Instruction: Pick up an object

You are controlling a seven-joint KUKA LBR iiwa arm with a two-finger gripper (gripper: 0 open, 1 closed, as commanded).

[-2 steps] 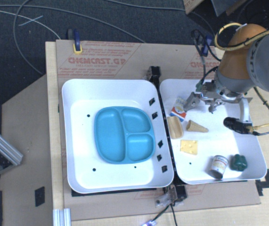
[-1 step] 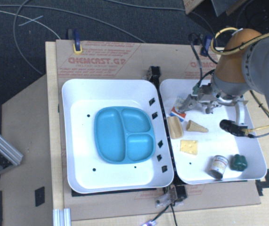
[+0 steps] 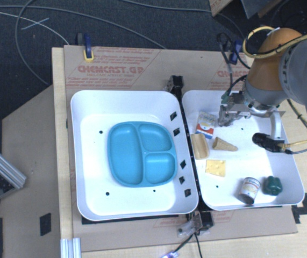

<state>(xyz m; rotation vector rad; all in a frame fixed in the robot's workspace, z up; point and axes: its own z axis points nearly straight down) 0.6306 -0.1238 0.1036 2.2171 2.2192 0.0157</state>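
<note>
Gripper (image 3: 227,114): low over right bin (image 3: 290,168), finger state impossible to tell
Nearby: cone wedge (image 3: 225,144), yellow slab (image 3: 215,167), can (image 3: 249,189)
Left bin (image 3: 88,144): blue divided plate (image 3: 142,153)

I see the loose pieces all lying in the right-hand shallow white bin (image 3: 290,168). A tan rectangular block (image 3: 199,145) lies flat near the bin's left wall, with a small red, white and blue packet (image 3: 205,130) just above it. A tan cone-shaped wedge (image 3: 225,144) lies on its side, tip toward the left. Below it sits a flat yellow cheese-like square (image 3: 215,167). Near the front edge, a small labelled metal can (image 3: 249,190) lies tipped, beside a dark green rounded lump (image 3: 272,185).
</note>
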